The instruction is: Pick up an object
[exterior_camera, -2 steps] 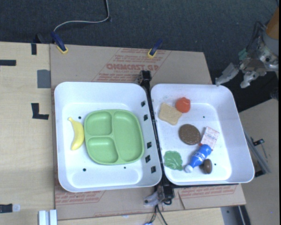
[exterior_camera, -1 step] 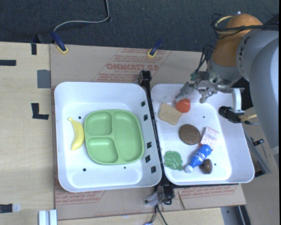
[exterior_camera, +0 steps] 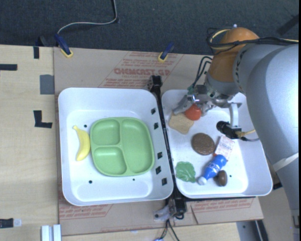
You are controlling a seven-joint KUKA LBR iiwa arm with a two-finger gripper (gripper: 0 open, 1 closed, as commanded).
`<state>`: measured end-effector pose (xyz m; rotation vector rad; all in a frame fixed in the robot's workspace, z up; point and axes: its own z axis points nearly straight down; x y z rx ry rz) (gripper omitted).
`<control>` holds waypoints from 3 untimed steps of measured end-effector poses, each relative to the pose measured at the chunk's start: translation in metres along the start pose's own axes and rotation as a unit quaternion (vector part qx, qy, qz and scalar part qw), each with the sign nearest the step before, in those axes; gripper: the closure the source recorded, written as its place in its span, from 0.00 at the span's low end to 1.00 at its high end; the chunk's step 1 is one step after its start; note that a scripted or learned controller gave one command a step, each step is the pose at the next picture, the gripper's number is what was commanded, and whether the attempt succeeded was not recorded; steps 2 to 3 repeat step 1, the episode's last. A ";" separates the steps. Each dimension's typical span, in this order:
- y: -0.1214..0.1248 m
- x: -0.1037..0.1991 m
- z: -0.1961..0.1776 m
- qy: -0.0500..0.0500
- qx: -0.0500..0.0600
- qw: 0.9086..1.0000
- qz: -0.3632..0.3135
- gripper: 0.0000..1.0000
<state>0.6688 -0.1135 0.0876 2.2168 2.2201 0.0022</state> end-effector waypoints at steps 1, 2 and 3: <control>0.001 0.001 -0.011 0.001 -0.001 1.000 -0.001 1.00; 0.001 0.001 -0.011 0.001 -0.001 1.000 -0.001 1.00; 0.001 0.001 -0.011 0.001 -0.001 1.000 -0.001 1.00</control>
